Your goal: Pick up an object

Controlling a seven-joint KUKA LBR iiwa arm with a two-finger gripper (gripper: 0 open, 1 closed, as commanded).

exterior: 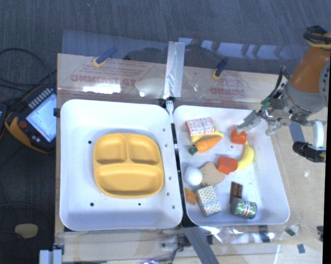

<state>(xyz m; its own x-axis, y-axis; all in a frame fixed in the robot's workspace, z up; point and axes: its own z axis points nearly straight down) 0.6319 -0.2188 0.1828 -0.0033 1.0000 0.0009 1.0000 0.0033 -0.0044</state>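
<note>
The right bin (273, 177) holds several toy foods. Near its far edge lie a small red piece (238, 137), a yellow banana (246, 157), an orange carrot (209, 142) and a red-and-white patterned box (201, 126). My gripper (257, 126) hangs over the bin's far right corner, open. Its left finger (244, 125) points down just above the red piece, and nothing sits between the fingers.
A white egg (193, 176), a bread slice (210, 173), a red-orange block (227, 165), a small carton (208, 200), a chocolate piece (236, 190) and a green can (243, 208) fill the near half. The left bin (71, 152) carries a yellow divided plate (129, 164).
</note>
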